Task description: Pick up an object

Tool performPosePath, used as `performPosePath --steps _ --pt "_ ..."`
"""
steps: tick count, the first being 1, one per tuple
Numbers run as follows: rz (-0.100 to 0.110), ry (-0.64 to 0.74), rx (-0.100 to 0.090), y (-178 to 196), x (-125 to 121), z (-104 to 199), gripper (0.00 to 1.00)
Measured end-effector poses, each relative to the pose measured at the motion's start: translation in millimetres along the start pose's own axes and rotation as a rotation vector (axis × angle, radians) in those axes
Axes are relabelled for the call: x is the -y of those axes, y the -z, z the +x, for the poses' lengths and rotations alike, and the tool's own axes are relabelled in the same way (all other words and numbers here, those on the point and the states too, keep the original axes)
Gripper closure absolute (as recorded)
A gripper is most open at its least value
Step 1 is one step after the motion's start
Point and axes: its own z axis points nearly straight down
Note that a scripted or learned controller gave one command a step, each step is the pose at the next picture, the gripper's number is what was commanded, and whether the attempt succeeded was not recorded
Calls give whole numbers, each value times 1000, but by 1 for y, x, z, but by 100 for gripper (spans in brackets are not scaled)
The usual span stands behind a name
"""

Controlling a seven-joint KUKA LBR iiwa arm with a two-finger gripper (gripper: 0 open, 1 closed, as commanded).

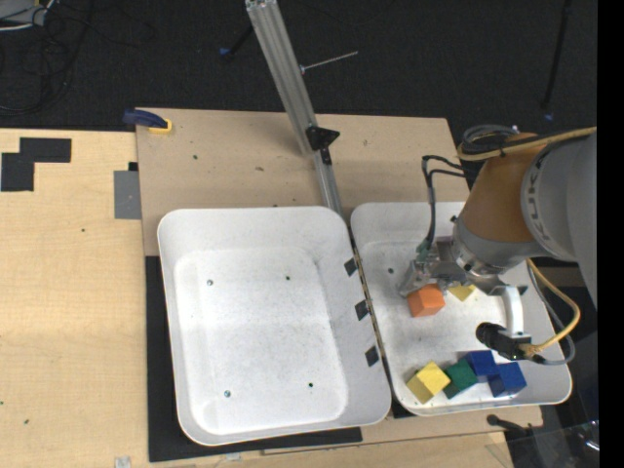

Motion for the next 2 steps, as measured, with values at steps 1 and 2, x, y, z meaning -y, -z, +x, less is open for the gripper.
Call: performPosePath --steps 1,2 --pt "-2 5 2 42 -1 0 100" --pt "-3 11 2 84 -1 2 100"
